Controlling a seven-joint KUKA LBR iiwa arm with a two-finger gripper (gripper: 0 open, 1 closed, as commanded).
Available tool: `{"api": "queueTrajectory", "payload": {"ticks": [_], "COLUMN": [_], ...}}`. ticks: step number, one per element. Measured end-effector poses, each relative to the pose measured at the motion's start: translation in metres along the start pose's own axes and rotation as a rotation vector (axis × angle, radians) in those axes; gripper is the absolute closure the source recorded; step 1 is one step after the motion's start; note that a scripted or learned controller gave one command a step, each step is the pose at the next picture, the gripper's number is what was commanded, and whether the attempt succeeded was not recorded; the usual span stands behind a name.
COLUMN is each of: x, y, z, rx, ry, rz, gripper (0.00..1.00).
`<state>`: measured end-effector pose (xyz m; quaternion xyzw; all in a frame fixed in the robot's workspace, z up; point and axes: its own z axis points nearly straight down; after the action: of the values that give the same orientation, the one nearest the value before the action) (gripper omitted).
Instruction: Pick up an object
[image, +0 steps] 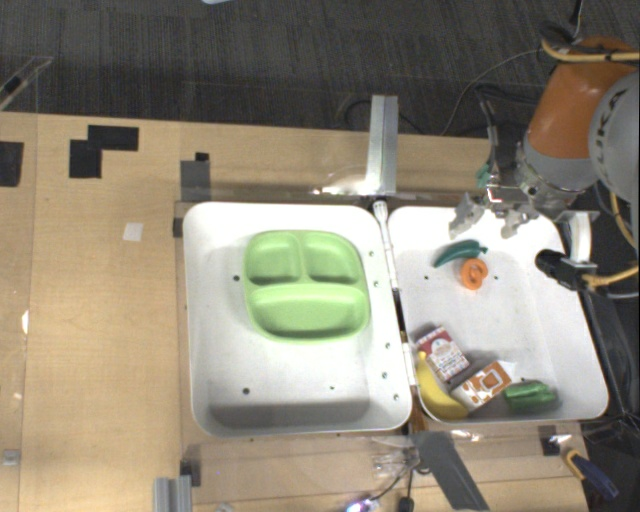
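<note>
Tool (490, 215) open, holding nothing, toy carrot (468, 264) just below it, right bin (570, 330)

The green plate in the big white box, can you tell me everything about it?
The green plate is a light green, plastic-looking tray with rounded corners and three sections: two small ones at the far side and one wide one nearer the camera. Nothing sits in them. It lies flat, right way up, slightly turned, near the middle of the left bin, alone. The end effector is over the other bin.
</note>
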<state>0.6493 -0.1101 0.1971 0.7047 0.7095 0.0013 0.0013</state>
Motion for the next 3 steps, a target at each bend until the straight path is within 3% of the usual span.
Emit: {"api": "queueTrajectory", "payload": {"ticks": [1, 2, 3], "x": [-0.062, -0.037, -0.036], "y": [0.02, -0.001, 0.002], "z": [0.062, 0.108, 0.094], "rx": [-0.001, -0.007, -0.016], "ry": [-0.002, -0.002, -0.003], "rz": [0.036, -0.074, -0.077], "gripper": [0.0, 0.0, 1.0]}}
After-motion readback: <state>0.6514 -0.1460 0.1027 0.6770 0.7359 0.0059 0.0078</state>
